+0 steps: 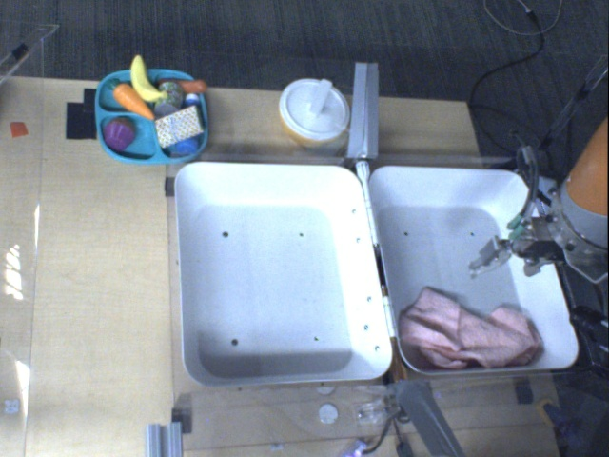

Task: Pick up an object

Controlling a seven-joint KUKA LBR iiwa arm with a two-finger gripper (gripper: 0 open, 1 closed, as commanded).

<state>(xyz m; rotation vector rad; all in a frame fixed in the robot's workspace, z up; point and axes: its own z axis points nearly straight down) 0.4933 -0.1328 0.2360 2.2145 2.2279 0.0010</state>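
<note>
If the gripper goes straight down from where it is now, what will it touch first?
Probably the bare floor of the right bin, since the gripper seems to hang just past the pink cloth; depth is unclear here.

Light falls evenly from above, soft and fairly bright, with a cool cast. The two white bins are the brightest areas: the left bin [271, 269] shows a grey shadow along its lower inside wall, and the right bin [457, 217] carries a faint shadow under the gripper [509, 255] near the right of the frame. A clear panel at the far left [19, 274] catches pale streaks of glare. The dark floor across the top looks dim and grainy. Focus is soft overall; small parts of the gripper and the toy tray [152, 117] at upper left are blurred.
</note>
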